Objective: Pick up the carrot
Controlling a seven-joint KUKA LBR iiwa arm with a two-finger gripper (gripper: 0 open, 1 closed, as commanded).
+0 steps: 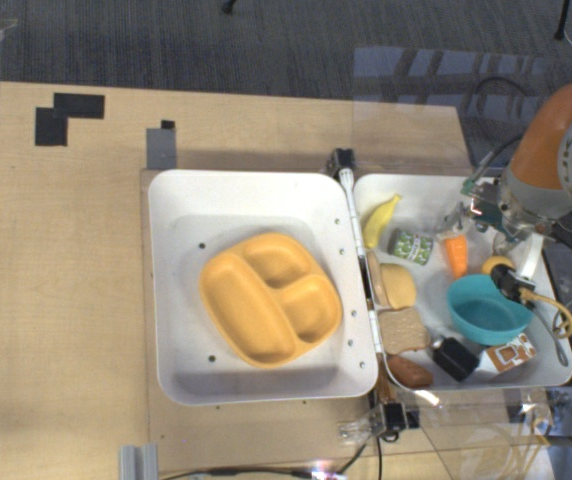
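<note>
Here the carrot (pixel 455 255) lies just beside the gripper (pixel 478 214).

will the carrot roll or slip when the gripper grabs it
The carrot looks smooth and tapered, so it may slip toward its thin end. It looks rigid, probably light. Lying flat between the blue bowl and green packet, it could roll sideways.

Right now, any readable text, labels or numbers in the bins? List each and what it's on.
None can be read as text.
Green packet in the right bin: light print on its face, too small and blurred to read.
Small orange-and-white card beside the blue bowl: printed marks, too blurred to read.
Carrot, banana, yellow divided tray: no markings seen.
</note>
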